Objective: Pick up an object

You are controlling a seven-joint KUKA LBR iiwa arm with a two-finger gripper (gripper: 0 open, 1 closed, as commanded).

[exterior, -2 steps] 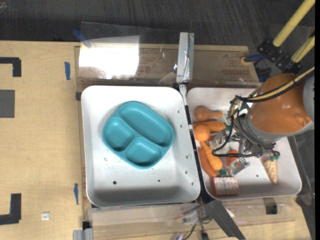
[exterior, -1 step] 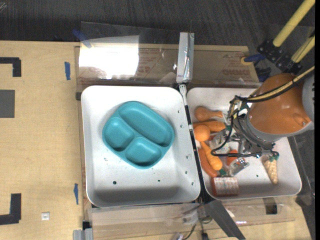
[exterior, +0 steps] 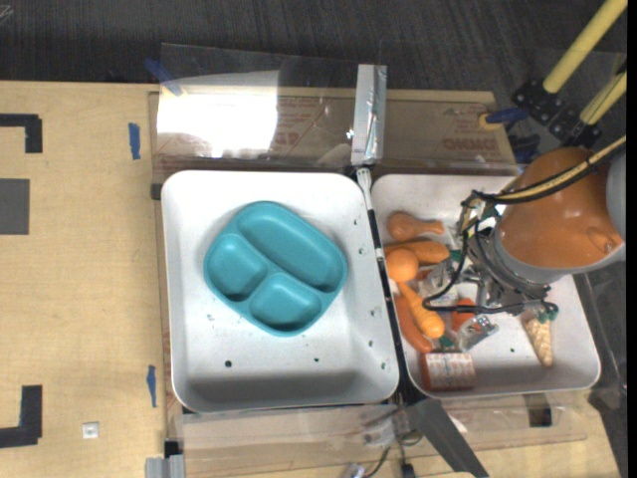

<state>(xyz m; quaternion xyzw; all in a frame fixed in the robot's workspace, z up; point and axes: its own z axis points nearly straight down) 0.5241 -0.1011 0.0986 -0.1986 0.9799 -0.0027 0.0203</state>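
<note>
The right bin (exterior: 572, 366) holds a heap of small things. Among them are an orange chicken-leg shape (exterior: 413, 227), an orange round piece (exterior: 401, 264), a carrot (exterior: 418, 315), a red-and-white box (exterior: 450, 368) and a tan cone-like piece (exterior: 540, 341). My arm, with its orange band (exterior: 557, 212), reaches low into this bin from the right. The gripper (exterior: 476, 312) sits down among the orange pieces near the bin's middle, and cables and the wrist cover much of it.
The left bin (exterior: 199, 366) holds a teal divided tray (exterior: 276, 267). A clear plastic wall (exterior: 369, 118) stands behind the bins. Yellow-and-black poles (exterior: 582, 43) rise at the upper right. Cardboard covers the bench to the left.
</note>
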